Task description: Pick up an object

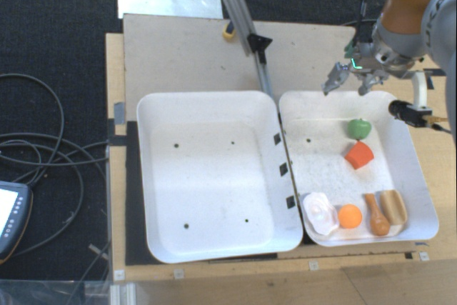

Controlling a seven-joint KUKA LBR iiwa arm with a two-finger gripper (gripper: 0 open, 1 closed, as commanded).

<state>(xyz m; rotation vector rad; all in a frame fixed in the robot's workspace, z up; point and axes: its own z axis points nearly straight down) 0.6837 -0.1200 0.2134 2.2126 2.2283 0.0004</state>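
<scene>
The right bin (318, 125) holds a green round fruit (359, 128), a red-orange block (359, 155), an orange ball (349, 216), a white crumpled item (318, 212) and a tan and brown hot-dog-like toy (384, 211). My gripper (350, 84) hangs over the bin's far rim, up and left of the green fruit. Its two fingers are spread open with nothing between them.
The left bin (161, 153) lies beside the right one, with black clips along the shared wall. A slanted metal pole (239, 7) crosses the back of the bench. Cables and a pendant lie on the floor at the left.
</scene>
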